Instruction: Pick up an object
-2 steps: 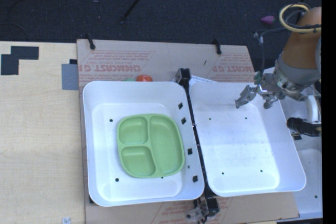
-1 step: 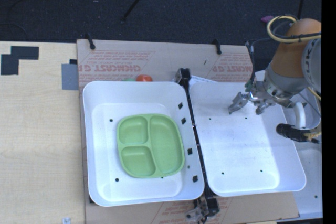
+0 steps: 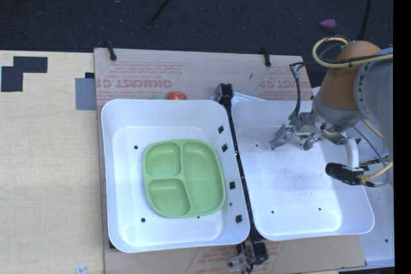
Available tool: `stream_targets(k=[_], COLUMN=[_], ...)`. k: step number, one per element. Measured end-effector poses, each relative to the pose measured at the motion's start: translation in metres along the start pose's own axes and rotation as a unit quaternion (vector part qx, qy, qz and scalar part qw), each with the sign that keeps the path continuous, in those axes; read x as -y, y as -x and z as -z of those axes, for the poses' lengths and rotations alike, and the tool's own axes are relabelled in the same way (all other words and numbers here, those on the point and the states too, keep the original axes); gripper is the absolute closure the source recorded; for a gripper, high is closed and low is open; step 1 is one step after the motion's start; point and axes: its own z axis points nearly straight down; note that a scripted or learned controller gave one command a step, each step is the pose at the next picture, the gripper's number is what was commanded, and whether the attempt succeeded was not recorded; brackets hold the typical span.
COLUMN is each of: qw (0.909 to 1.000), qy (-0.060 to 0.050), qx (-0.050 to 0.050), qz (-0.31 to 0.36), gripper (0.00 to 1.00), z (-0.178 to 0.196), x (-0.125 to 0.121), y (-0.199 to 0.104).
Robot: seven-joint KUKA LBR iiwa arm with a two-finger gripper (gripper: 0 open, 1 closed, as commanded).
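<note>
A light green divided plate [image 3: 183,178] with three compartments lies flat in the middle of the left bin [image 3: 122,138]. My gripper [image 3: 294,137] hovers over the upper part of the right bin [image 3: 302,202], well to the right of the plate. Its two metal fingers are spread apart with nothing between them. The arm's orange band [image 3: 343,83] shows above the wrist at the right edge.
A small red-orange object [image 3: 176,96] and a bit of green sit just behind the left bin's far rim. A black divider with clips [image 3: 234,167] runs between the bins. Cardboard lies under both bins, with cables at the arm's right.
</note>
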Motion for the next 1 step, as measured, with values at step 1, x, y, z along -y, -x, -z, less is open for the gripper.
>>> stream_targets(k=[1], qw=[1.0000], qy=[0.002], qx=[0.000], qz=[0.000], gripper=[1.00], z=[0.0133], x=[-0.0014], y=[0.0003])
